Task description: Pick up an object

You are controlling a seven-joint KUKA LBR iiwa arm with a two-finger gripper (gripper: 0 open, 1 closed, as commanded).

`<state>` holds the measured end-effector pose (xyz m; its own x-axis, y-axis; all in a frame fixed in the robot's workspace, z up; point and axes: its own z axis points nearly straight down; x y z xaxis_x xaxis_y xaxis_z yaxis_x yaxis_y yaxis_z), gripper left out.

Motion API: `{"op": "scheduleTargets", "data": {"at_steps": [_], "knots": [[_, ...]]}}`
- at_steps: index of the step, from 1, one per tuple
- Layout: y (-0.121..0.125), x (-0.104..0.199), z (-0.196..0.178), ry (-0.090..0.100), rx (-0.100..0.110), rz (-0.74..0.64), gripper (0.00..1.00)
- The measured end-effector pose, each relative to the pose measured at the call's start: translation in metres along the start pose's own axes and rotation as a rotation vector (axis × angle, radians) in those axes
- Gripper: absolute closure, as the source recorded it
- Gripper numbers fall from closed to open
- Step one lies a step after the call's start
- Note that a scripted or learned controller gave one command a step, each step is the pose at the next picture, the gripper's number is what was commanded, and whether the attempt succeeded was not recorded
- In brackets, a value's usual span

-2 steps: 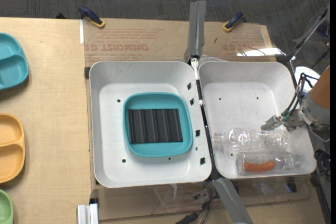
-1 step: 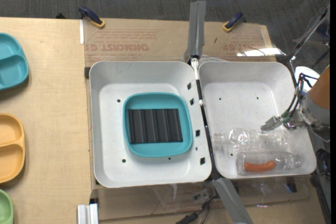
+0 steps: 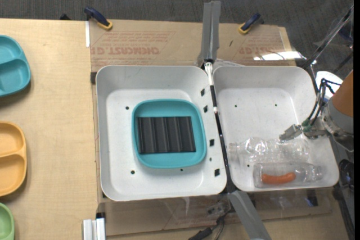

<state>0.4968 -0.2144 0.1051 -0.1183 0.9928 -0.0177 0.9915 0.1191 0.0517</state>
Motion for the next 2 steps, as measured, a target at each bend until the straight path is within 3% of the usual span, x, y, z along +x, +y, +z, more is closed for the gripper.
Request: {"op": "scheduleTargets", "data": {"at_steps": [2], "knots": [[-0.0008, 0.0024, -0.0003, -0.005, 0.000, 0.034, 0.00]]}}
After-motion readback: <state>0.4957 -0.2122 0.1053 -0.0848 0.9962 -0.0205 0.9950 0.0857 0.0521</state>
